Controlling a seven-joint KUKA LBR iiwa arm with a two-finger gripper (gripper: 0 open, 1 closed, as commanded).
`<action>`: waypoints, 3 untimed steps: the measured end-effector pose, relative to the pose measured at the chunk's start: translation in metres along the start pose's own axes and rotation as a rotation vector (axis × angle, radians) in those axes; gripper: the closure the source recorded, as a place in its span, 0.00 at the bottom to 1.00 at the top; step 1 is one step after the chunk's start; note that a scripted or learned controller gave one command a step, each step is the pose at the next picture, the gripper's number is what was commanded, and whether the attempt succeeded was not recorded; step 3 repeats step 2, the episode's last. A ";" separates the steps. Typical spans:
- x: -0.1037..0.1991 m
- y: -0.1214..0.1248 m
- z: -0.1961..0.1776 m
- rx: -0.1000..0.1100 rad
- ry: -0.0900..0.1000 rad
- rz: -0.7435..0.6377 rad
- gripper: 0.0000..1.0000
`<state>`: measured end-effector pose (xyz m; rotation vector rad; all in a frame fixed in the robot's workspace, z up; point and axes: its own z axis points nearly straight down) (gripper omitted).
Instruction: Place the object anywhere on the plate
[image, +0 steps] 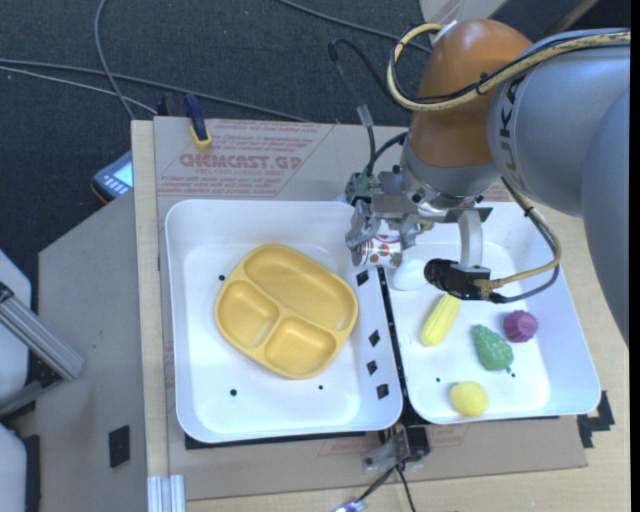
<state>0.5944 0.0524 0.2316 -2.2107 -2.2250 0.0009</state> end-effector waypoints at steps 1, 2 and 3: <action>0.052 -0.014 -0.002 0.000 0.000 0.000 1.00; 0.049 -0.014 -0.002 -0.001 -0.002 0.005 0.00; 0.049 -0.014 -0.002 -0.001 -0.002 0.005 0.00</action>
